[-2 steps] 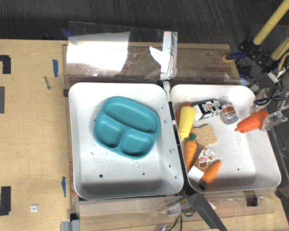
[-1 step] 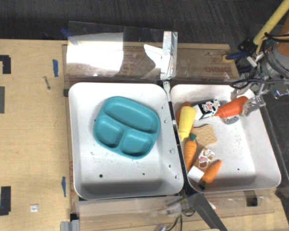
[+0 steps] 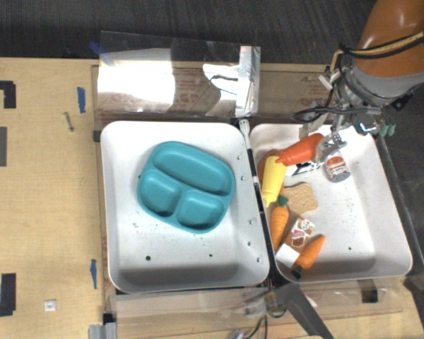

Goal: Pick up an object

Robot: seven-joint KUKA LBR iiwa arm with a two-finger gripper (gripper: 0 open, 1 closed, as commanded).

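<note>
Camera view: two white bins side by side on tabletop. Left bin (image 3: 120, 260) holds a teal tray (image 3: 186, 185), three compartments, lying near bin centre. Right bin (image 3: 381, 239) holds clutter along its left wall: yellow bottle (image 3: 272, 179), orange bottle (image 3: 300, 150) tilted at far left corner, cracker (image 3: 302, 198), carrot (image 3: 278, 224), second carrot (image 3: 310, 252) near front edge, small carton (image 3: 301, 232) between them. Small can (image 3: 336, 167) lies just beside gripper (image 3: 332, 141), at bin's far edge. Finger state: cannot tell.
</note>
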